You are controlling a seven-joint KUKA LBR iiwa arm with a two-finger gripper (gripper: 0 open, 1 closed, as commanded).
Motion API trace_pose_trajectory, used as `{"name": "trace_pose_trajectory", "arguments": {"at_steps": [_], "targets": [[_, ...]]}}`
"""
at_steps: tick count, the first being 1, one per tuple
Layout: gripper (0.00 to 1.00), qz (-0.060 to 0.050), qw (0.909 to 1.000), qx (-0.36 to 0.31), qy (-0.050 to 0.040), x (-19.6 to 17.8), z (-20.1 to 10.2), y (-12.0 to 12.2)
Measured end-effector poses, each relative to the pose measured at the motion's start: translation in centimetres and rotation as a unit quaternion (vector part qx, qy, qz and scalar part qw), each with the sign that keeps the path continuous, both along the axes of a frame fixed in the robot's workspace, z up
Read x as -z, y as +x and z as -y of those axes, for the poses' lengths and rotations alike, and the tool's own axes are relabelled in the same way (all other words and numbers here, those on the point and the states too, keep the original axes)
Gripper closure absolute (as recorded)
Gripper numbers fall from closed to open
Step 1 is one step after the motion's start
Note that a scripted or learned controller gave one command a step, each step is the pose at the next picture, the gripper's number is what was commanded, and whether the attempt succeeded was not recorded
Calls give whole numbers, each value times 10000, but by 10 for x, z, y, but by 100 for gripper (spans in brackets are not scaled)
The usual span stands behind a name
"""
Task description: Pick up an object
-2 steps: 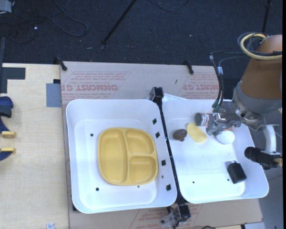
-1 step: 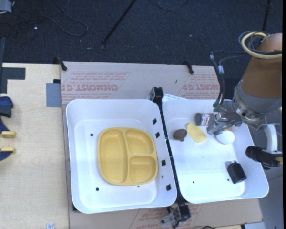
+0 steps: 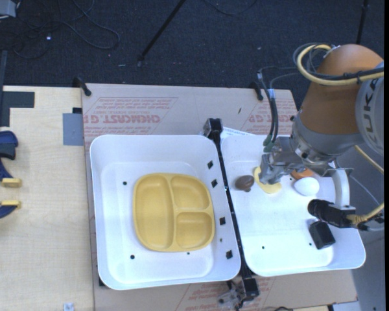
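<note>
Pincer down in the right-hand bin, its grip impossible to judge.
It sits over a small yellow piece, between a brown lump and a white egg.

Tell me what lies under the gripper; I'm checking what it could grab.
A pale yellow thing pokes out from under the gripper in the right bin. The gripper covers its upper part, so its full shape is hidden.
</note>
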State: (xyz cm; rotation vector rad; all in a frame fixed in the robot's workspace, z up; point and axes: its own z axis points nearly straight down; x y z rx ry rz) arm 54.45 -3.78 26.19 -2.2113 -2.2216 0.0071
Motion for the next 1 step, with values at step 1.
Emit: {"name": "trace_pose_trajectory", "arguments": {"at_steps": [1], "targets": [[100, 7, 10000, -3, -5, 4, -53, 16]]}}
